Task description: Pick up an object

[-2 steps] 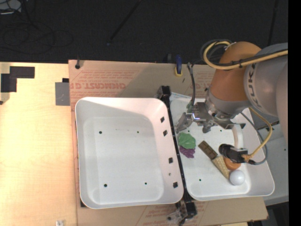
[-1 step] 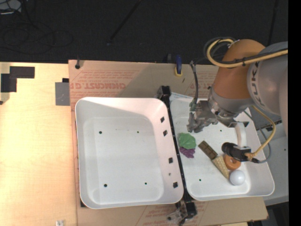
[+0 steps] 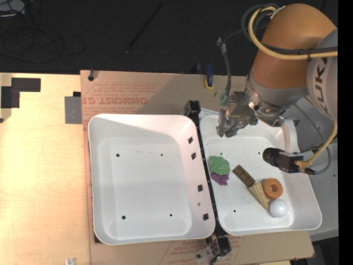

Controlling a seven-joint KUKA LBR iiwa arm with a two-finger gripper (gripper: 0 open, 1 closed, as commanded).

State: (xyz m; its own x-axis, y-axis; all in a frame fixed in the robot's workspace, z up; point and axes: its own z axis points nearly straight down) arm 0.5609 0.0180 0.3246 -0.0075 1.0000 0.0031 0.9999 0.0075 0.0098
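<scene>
Over the right bin's far edge your hand hangs; whether it is spread or pressed together you cannot tell. Nearer you on that bin's floor lie a green object, a brown block, an orange ring and a white ball, all well apart from the hand.

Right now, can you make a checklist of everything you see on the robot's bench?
Surface: two white bins on a cardboard sheet, left bin and right bin.
Job's things: in the right bin, green lump with a purple piece, brown block, orange ring, tan wedge, white ball.
Clutter: nothing seen.
Grippers: gripper above the right bin's far end, holding nothing visible.
Cables: yellow hose on the arm.
Surroundings: dark floor, wooden board.
</scene>
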